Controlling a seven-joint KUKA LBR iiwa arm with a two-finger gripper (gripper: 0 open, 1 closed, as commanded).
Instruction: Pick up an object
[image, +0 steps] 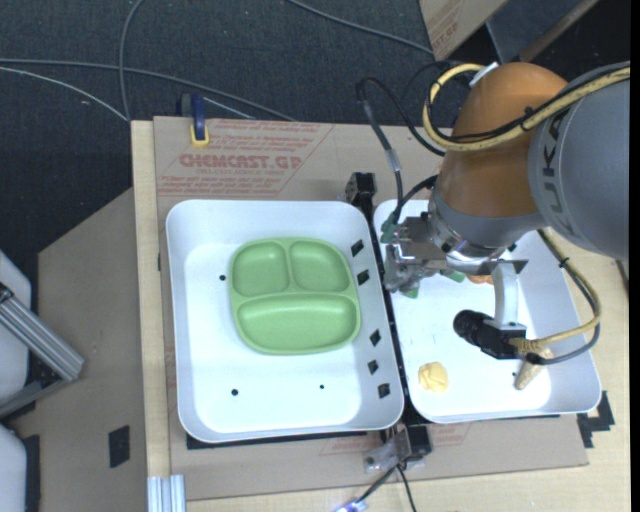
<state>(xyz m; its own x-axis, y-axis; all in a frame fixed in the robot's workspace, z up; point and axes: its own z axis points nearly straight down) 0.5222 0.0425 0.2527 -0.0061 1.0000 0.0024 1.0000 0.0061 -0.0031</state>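
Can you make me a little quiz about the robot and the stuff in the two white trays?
1. True or false: the green plate lies in the left bin.
2. Which bin holds the small yellow lump: A) left, B) right?
3. How many sections does the green plate have?

Key: 1 true. 2 B. 3 three.
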